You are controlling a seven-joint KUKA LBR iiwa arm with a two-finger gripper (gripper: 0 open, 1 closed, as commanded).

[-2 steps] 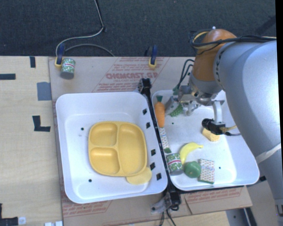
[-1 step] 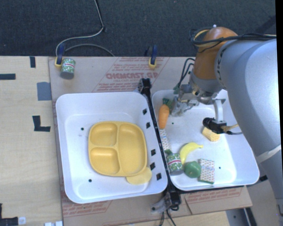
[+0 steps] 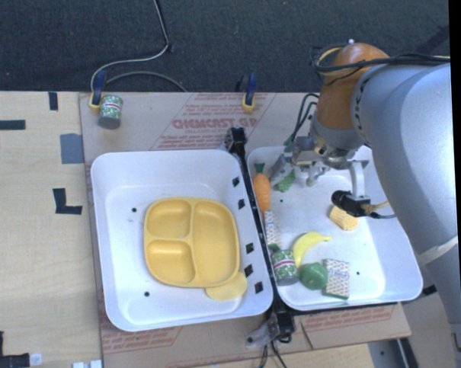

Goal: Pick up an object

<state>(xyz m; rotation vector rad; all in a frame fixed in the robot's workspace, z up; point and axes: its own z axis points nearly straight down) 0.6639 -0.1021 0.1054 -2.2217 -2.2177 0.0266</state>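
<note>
Arm: the grey robot arm with the orange band [image 3: 411,133] reaches in from the right and hides the far right corner of the right white bin [image 3: 387,287].
Gripper: the gripper [image 3: 295,176] is low over the far left part of the right white bin.
Fingers: the two fingers [image 3: 280,169] look spread apart, with nothing held between them; their tips are small and a little blurred.
Green thing: a small dark green thing [image 3: 284,183] lies just beside one finger tip. I cannot tell if they touch, and its shape is unclear.
Carrot: an orange carrot-shaped toy [image 3: 261,192] lies along the left wall of the right bin, near the gripper.
Block: a yellow block [image 3: 343,220] lies toward the right; its upper edge is hidden.
Banana: a yellow toy banana [image 3: 309,243] lies in the middle.
Front group: a small can with a green label [image 3: 283,265], a green pepper-like toy [image 3: 312,275] and a small patterned box [image 3: 337,278] lie close together; the print on the box is not readable.
Left bin: the left white bin [image 3: 110,223] holds a yellow divided plastic plate [image 3: 193,242]; a pale yellow flat piece [image 3: 227,288] is partly hidden under the plate's near edge.
Surface: a second small labelled tin [image 3: 110,111] stands on the brown cardboard surface [image 3: 205,119], outside both bins.
</note>
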